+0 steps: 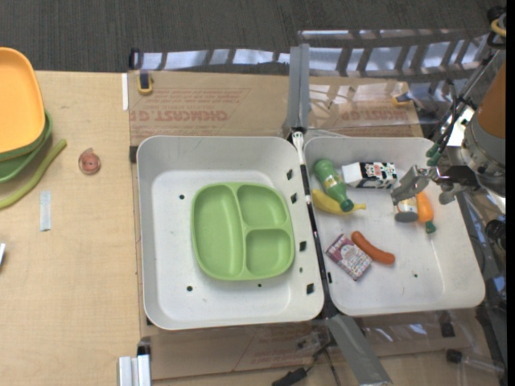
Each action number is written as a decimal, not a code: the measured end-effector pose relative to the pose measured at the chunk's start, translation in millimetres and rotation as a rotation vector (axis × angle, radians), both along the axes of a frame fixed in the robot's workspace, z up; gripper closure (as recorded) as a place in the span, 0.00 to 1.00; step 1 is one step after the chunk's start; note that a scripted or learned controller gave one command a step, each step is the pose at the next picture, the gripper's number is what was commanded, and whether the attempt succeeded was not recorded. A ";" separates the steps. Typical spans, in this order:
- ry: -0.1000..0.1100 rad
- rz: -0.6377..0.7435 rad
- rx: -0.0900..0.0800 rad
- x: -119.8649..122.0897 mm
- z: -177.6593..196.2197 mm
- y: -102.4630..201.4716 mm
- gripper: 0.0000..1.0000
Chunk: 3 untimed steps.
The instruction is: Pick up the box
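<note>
Bench: a pale wooden bench top (72, 280) seen from above at a slant, with a flattened brown cardboard sheet (209, 107) printed with mirrored red lettering lying under the far side of the bins.
Floor: dark grey carpet (201, 10) runs across the top of the view, beyond the bench.
Frame: a grey metal rail structure (378, 55) stands behind the right bin.
Left bin: a shallow white bin (161, 296) holding a light green divided plate (243, 232) with three compartments, lying flat near its middle.
Right bin: a shallow white bin (434, 292) touching the left bin along a central hinge line.
Box: a small white and black carton, the box (370, 174), lies on its side near the far edge of the right bin, just right of a green bottle (331, 183).
Other contents: a yellow banana (328, 205) lies under and beside the bottle; a red sausage-shaped toy (372, 248) and a small pink packet (348, 256) sit near the bin's middle; an orange carrot (425, 209) lies toward the right.
Arm: the grey arm (487, 143) enters from the right, over the right bin's far right corner.
Gripper: the gripper (410, 190) hangs just right of the box and beside the carrot; its jaws look parted, with nothing seen between them.
Bench left side: stacked orange and green dishes (18, 111) at the left edge, a small pink round item (89, 162) near them, and a pale strip (45, 211) below.
</note>
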State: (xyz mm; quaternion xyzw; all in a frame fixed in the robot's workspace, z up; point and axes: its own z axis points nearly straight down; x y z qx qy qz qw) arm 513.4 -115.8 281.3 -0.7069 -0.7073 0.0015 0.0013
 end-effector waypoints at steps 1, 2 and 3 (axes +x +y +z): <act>0.000 0.232 0.001 -36.3 -87.1 44.2 0.00; -0.002 0.200 0.001 -34.6 -90.3 71.4 0.00; -0.003 0.126 0.000 -35.9 -90.0 51.5 0.00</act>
